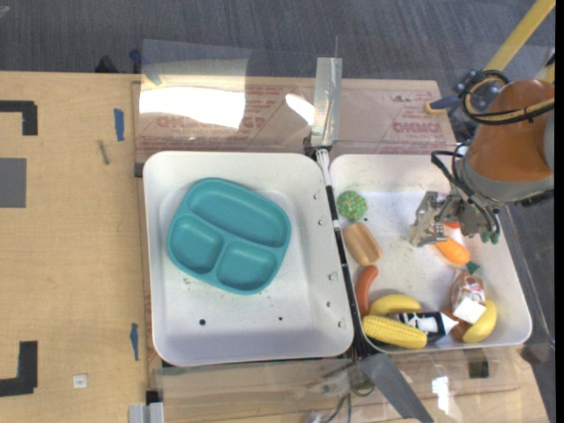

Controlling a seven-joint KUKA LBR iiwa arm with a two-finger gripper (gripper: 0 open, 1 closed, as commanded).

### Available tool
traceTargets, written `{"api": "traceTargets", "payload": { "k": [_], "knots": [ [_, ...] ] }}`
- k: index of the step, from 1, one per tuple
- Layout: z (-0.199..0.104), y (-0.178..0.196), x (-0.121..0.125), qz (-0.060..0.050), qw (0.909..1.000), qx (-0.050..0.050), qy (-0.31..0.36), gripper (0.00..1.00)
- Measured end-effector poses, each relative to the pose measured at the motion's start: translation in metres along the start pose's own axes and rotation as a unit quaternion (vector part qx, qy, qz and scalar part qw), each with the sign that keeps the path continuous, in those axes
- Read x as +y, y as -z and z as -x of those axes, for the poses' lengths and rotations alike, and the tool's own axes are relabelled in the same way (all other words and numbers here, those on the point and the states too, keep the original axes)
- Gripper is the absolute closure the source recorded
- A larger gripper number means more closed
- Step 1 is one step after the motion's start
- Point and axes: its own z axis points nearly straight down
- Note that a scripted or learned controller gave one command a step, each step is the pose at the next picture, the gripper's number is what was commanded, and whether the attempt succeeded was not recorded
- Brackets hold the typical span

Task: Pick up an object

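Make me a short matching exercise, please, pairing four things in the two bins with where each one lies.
Things:
1. teal divided plate
2. green ball
3. corn cob
4. carrot

Places:
A. at the near edge of the right bin, beside a yellow banana
B. right bin, just under the gripper
C. in the left bin
D. far left corner of the right bin, next to the divider

Pairs: 1-C, 2-D, 3-A, 4-B
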Motion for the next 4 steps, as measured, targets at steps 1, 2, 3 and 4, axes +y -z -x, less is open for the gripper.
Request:
{"api": "traceTargets", "payload": {
  "k": [1,2,3,4],
  "knots": [
    [-0.001,-0.001,0.0,0.0,1.0,0.001,0.0,0.0],
    [-0.005,-0.014,0.005,0.002,0.9991,0.008,0.042,0.0],
    [0.0,0.0,0.006,0.001,0.9991,0.001,0.043,1.0],
    [0.0,-0.001,0.007,0.001,0.9991,0.002,0.043,0.0]
  ]
}}
